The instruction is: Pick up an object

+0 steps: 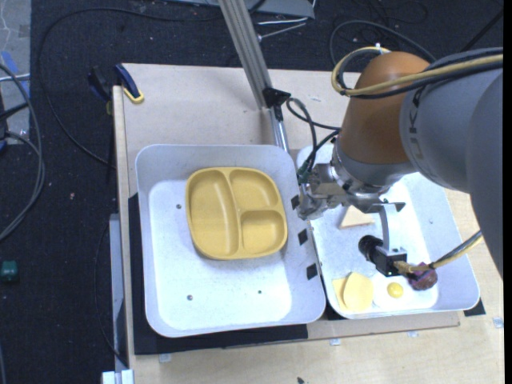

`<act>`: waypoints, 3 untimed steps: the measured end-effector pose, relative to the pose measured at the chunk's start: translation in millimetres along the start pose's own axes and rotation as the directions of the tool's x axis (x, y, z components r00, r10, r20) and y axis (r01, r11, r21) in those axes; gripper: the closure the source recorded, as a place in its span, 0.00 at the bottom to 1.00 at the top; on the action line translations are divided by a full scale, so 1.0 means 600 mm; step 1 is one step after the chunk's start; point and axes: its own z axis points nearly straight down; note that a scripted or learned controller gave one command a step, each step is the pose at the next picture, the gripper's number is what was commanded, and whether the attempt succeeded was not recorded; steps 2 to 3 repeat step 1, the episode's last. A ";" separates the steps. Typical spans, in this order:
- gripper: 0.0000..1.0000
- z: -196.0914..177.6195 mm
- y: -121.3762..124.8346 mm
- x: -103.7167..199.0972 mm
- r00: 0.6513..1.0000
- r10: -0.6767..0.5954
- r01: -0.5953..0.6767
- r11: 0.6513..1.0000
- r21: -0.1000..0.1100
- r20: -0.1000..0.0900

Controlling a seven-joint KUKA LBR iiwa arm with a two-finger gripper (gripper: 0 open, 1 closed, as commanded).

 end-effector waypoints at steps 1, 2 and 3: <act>1.00 -0.021 0.014 0.089 1.000 0.002 -0.002 1.000 -0.001 0.000; 1.00 -0.021 0.014 0.089 1.000 0.002 -0.002 1.000 -0.001 0.000; 1.00 -0.021 0.014 0.089 1.000 0.002 -0.002 1.000 -0.001 0.000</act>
